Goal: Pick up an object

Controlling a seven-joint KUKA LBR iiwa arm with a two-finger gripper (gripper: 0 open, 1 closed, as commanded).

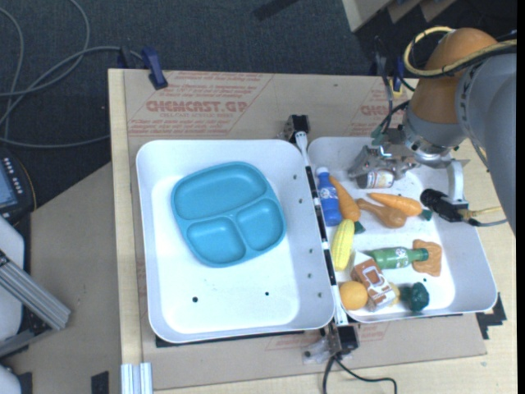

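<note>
I see the left bin (156, 245) holding a blue divided plate (227, 212). Right bin (476, 281) is crowded: blue bottle (328, 197) and corn cob (342, 244) along its left wall, carrots (395, 203) mid-bin, green bottle (394, 258) below them, an orange (353, 295) near the front. The fingers (382, 169) sit low at the bin's back end over a small pale object (381, 178); I cannot tell how far they are spread or whether they grip it.

blue tray (228, 212): glossy plastic | bins (164, 245): smooth white plastic | bench (205, 105): matt cardboard-like
</note>
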